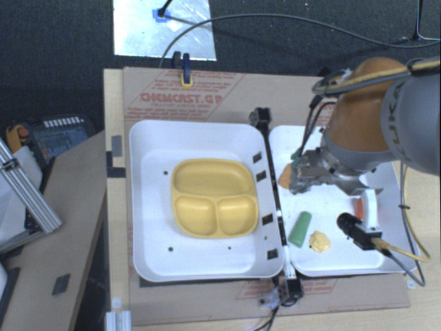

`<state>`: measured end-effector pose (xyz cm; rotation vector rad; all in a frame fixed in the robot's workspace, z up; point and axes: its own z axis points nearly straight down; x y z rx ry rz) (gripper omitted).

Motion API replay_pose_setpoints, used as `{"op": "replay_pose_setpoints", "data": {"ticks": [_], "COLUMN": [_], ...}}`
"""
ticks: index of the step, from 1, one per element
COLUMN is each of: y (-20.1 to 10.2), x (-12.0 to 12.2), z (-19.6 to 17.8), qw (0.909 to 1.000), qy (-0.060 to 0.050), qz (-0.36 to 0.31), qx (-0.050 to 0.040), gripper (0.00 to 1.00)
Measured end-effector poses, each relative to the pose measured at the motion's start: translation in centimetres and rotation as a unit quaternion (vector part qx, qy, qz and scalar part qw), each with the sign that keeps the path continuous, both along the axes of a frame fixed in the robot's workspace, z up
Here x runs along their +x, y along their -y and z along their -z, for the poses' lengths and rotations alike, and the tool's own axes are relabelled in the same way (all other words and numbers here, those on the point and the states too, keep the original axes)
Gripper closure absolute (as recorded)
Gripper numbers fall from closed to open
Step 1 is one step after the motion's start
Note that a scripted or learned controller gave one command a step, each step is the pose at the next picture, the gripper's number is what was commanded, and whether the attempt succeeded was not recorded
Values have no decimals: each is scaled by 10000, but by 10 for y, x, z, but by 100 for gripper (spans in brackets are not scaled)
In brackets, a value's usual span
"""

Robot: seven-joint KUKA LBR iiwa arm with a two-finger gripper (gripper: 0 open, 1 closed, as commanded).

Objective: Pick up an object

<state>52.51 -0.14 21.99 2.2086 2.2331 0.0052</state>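
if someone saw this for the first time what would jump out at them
Probably the yellow divided tray, sitting alone in the middle of the left bin. Next, the bulky grey and orange arm reaching in from the right over the right bin, its claw low near that bin's left side. Near the bin's front lie a green stick and a small yellow lump.

This is a robotics lab or test cell, not a home. Two shallow white bins (pixel 200 133) sit side by side on a brown board printed with red lettering (pixel 182 96), which covers the surface in the middle of the frame. Loose black cables (pixel 289 21) trail over dark carpet along the top. Aluminium framing (pixel 27 188) and an electronic handset (pixel 58 138) lie at the left edge, and a grey industrial arm (pixel 406 123) reaches in from the right.
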Motion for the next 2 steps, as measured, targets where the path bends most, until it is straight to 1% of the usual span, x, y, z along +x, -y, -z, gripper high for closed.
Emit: {"op": "replay_pose_setpoints", "data": {"ticks": [1, 2], "y": [-59, -109], "x": [4, 12], "z": [8, 14], "qw": [10000, 10000], "qy": [-8, -7], "qz": [0, 3], "qx": [1, 0], "gripper": [100, 100]}}
